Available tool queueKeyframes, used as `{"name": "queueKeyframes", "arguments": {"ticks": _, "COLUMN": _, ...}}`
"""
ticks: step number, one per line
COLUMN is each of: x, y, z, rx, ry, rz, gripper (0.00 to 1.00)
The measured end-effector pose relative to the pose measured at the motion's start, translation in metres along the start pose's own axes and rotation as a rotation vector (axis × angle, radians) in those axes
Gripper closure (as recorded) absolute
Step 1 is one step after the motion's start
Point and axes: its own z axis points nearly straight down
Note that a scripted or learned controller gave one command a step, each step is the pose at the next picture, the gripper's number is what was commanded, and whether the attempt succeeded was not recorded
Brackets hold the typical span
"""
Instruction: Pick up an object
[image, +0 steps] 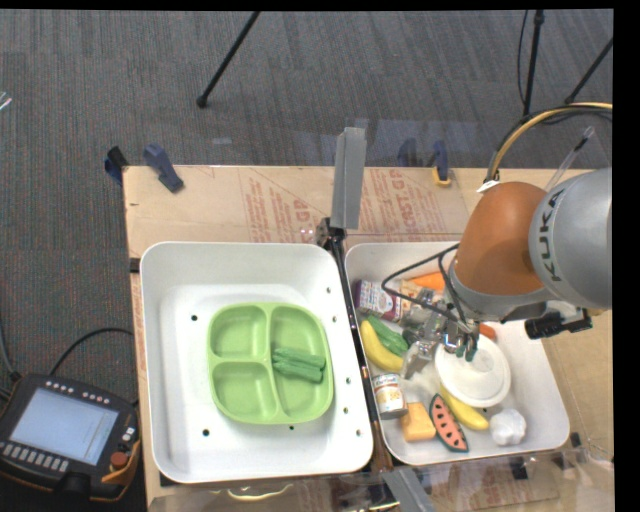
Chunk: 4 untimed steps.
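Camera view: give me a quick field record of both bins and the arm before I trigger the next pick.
left bin: holds green divided plate with a green pod-like item on it
right bin: crowded; bananas, watermelon slice, small can, white bowl, orange wedge
gripper: low over right bin, beside the bowl
held object: none visible between fingers

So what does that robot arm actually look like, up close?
The arm is a rounded grey shell with dark "KUKA" lettering, and a big orange band above the wrist. Black cables loop beside it, and a yellowish hose arches over the top. The gripper is a small cluster of bare metal parts and thin wires.
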Motion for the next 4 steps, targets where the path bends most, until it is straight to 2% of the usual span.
{"name": "queueKeyframes", "arguments": {"ticks": 1, "x": -0.039, "y": 0.022, "z": 0.005, "rx": -0.007, "ry": 0.014, "rz": 0.084, "gripper": 0.0}}
{"name": "queueKeyframes", "arguments": {"ticks": 2, "x": -0.043, "y": 0.025, "z": -0.011, "rx": -0.01, "ry": 0.002, "rz": 0.076, "gripper": 1.0}}
{"name": "queueKeyframes", "arguments": {"ticks": 3, "x": -0.042, "y": 0.025, "z": -0.009, "rx": -0.009, "ry": 0.006, "rz": 0.075, "gripper": 0.0}}
{"name": "queueKeyframes", "arguments": {"ticks": 4, "x": -0.076, "y": -0.05, "z": -0.021, "rx": -0.007, "ry": 0.007, "rz": -0.008, "gripper": 0.0}}
